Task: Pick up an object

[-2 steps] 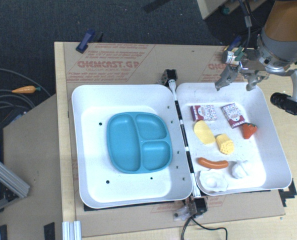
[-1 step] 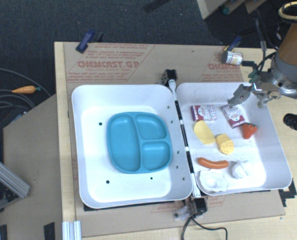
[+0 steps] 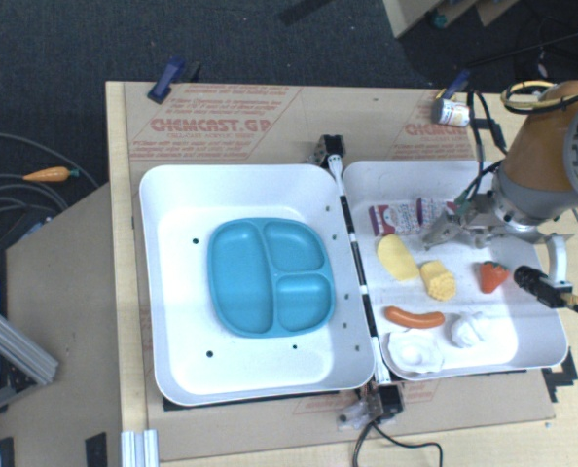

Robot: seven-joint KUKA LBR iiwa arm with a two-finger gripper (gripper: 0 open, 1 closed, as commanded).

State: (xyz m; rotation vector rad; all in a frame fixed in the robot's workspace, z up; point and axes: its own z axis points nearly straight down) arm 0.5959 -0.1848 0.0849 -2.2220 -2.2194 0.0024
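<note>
The right bin (image 3: 532,353) holds several small items. A maroon and white packet (image 3: 403,217) lies at its far side. A yellow rounded piece (image 3: 396,257), a corn cob (image 3: 439,282), a sausage (image 3: 415,317) and a red strawberry-like piece (image 3: 492,276) lie nearer the middle. Two white pieces (image 3: 469,331) (image 3: 415,354) sit near the front wall. My gripper (image 3: 445,230) hangs low over the bin, just right of the packet and above the corn. Nothing shows held in it.
The left bin (image 3: 172,358) holds a blue divided plate (image 3: 270,275). The arm's orange band (image 3: 547,134) and grey wrist (image 3: 527,197) stand over the right bin's far right corner. Black clamps (image 3: 330,148) (image 3: 384,399) sit between the bins.
</note>
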